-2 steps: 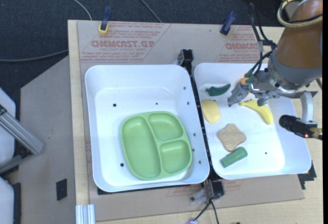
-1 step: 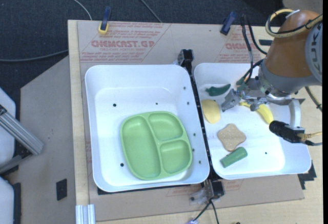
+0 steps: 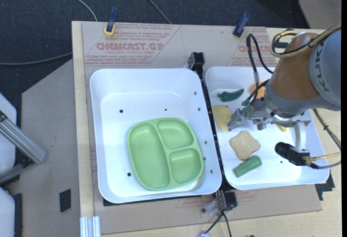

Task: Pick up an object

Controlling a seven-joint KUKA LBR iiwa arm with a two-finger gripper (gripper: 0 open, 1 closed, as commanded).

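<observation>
The green cylinder [image 3: 247, 166] lies nearest the camera, at the near edge of the right bin [image 3: 282, 179]. Just beyond it sits one tan bread-like piece [image 3: 244, 145]. The gripper [image 3: 250, 118] hangs over the middle of this bin, directly above and to the right of that piece; whether it is wide or narrow cannot be told from this angle, and nothing shows between its tips. One yellow item [image 3: 222, 116] rests to its left against the bin wall, and one dark green leaf-shaped thing [image 3: 231, 94] lies farther back. The left bin [image 3: 108, 95] holds one green three-compartment tray [image 3: 164, 152].
</observation>
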